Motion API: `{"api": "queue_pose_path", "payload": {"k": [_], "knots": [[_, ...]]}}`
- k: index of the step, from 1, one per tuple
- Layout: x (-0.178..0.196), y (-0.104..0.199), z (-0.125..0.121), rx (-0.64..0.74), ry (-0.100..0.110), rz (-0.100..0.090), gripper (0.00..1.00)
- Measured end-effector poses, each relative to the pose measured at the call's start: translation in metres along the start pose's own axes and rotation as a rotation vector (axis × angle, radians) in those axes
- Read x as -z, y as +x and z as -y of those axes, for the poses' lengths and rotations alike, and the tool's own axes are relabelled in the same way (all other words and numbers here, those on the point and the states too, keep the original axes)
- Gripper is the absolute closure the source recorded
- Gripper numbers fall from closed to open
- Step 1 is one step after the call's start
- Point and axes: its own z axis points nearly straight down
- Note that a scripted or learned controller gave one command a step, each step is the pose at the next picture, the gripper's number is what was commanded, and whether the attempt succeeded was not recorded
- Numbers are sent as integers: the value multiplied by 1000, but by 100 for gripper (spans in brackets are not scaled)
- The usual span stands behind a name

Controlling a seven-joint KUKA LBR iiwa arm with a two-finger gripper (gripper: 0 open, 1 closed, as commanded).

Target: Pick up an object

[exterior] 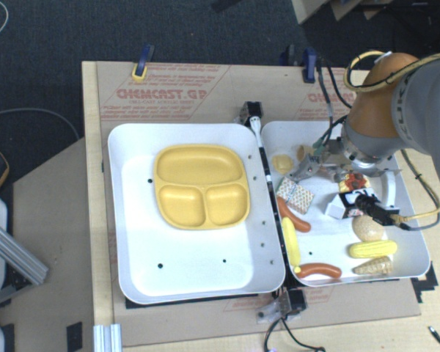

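Hand (324,164) over right bin (327,242), right of frame centre, grip state can't tell; nearest target checked block (295,194) just lower-left, so centre over it, drop straight, clear of sausage (295,218).

the brown board (169,83) under the bins carries faded red print, and above the left bin (132,218) its large letters read "chemcast gp". a line of smaller red print above that is too small to read. the same print above the right bin (326,237) is partly hidden.
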Motion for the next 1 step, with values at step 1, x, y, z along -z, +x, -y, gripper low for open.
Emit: {"api": "queue_pose_path", "payload": {"k": [1], "knots": [[12,0,0,-1,-3,1,100]]}}
